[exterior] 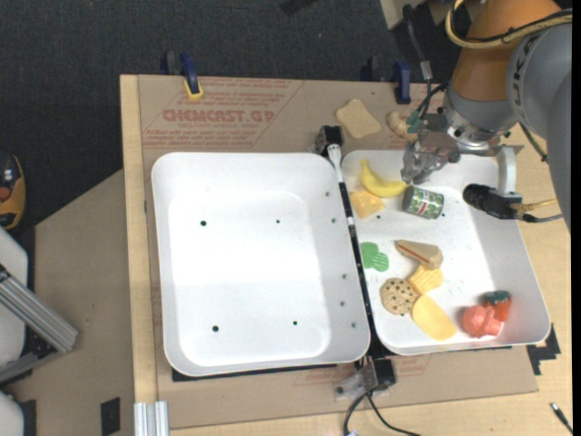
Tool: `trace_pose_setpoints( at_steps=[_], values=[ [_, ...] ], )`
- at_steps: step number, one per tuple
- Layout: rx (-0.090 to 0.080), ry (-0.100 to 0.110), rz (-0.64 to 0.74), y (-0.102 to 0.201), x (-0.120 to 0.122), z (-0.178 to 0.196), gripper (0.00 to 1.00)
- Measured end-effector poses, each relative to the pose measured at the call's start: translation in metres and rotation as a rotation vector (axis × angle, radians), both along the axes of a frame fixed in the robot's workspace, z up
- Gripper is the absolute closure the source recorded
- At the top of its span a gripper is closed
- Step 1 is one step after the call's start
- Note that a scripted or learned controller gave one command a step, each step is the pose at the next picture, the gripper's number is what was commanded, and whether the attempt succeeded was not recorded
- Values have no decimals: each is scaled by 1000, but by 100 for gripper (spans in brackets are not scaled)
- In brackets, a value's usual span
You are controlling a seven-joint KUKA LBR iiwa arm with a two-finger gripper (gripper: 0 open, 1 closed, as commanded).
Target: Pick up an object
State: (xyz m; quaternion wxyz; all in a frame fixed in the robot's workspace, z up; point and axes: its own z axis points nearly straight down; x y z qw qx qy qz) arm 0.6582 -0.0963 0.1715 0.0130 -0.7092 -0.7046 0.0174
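Tool [419, 167] sits low over the back part of the right bin [495, 252], with the arm [495, 57] reaching in from the right. Whether the tool is apart or together: cannot tell from this angle. Nothing is visibly clamped in it. The green can [423, 203] lies on its side just in front of the tool, near it or touching, contact not clear. The banana [381, 185] lies just left of the tool, with an orange wedge [366, 204] in front of it against the bin's left wall. Mid bin: a green piece [375, 258], and a sandwich wedge [419, 253] beside it. Front of bin: a cookie [396, 295], a lemon [433, 318] just right of the cookie, and a red fruit [486, 314] near the front right corner. The left bin [245, 252] stands alongside, its wall touching the right bin's. A bread slice [358, 118] lies on the table [227, 116] behind the bins.
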Motion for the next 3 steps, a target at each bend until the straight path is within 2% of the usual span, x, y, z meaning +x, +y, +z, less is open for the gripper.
trace_pose_setpoints(
  at_steps=[3],
  values=[
    [-3, -8, 2, 0, 2, 31, 100]
  ],
)
